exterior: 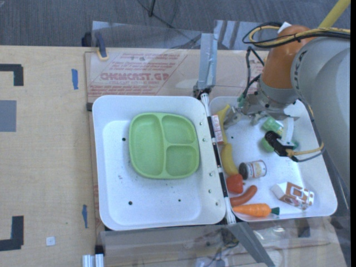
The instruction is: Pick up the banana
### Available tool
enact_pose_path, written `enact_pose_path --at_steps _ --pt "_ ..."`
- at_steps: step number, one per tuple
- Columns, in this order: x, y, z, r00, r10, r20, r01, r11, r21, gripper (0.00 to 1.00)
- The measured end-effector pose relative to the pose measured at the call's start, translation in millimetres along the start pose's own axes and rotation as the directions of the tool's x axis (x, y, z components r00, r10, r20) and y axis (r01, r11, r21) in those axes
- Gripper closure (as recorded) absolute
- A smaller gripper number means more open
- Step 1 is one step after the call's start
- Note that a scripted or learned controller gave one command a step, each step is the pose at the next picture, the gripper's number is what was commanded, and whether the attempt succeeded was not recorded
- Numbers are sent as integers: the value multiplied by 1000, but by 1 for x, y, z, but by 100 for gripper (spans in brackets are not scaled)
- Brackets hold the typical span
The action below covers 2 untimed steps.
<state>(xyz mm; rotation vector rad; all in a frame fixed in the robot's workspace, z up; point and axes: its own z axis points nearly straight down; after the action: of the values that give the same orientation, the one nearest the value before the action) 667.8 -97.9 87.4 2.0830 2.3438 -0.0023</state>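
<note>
The banana (227, 157) is a yellow, slightly curved piece lying lengthwise along the left wall of the right bin (320, 204). My gripper (240, 111) hangs low over the far left corner of that bin, under the orange wrist band. It is a short way beyond the banana's far end. A second small yellow object (222, 114) sits right beside the gripper at the bin's wall; I cannot tell what it is. Nothing shows held in the gripper.
Near the banana lie a small jar (253, 169), a red piece (235, 182), a red sausage (245, 194), a carrot (253, 209) and a white-orange box (293, 193). A green item (272, 125) lies under the wrist. The left bin (111, 193) holds a green divided plate (164, 145).
</note>
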Motion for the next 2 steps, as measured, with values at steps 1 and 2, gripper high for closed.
enact_pose_path --at_steps 1,2 --pt "48 -74 -96 985 -173 -8 174 985 7 0" --pt "56 -36 -96 983 -182 -5 182 983 3 0"
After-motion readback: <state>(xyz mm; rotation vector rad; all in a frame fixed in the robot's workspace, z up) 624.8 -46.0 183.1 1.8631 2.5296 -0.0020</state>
